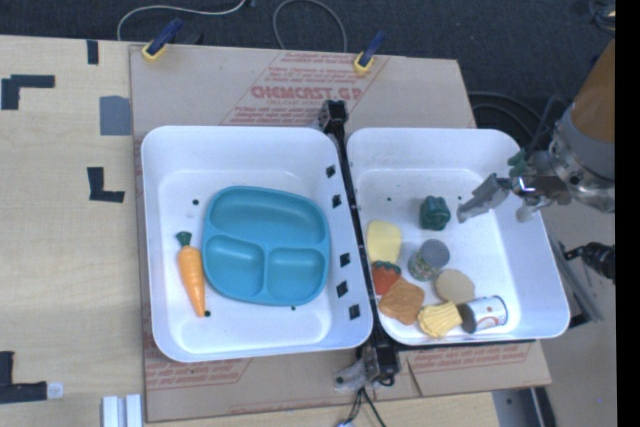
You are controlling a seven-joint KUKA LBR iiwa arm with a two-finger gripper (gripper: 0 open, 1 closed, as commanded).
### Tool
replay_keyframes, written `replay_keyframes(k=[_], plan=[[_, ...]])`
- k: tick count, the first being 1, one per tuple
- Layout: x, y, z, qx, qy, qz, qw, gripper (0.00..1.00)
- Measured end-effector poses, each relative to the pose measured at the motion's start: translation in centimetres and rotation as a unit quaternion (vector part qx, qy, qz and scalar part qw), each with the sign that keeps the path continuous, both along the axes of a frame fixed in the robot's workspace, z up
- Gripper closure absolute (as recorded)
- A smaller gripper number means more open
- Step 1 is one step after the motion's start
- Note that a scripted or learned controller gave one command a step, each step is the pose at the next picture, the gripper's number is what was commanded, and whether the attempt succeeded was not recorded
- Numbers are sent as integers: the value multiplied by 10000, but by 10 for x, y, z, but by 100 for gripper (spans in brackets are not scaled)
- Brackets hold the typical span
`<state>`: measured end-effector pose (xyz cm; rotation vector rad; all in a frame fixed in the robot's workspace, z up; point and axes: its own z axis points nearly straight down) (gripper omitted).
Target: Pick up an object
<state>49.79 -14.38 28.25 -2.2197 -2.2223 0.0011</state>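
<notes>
Approach step, I judge: the hand (497,196), spread open and empty, hovers just right of the green toy (434,211); next, descend onto it.

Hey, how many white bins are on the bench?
2: left bin with the blue tray and carrot; right bin with the small toys.

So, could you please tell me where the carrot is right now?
The carrot lies in the left bin, along the left edge of the blue divided plate.
</notes>
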Motion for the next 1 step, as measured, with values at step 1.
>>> replay_keyframes(k=[1], plan=[[61, -4, -131, 1, 17, 9, 10000, 0]])
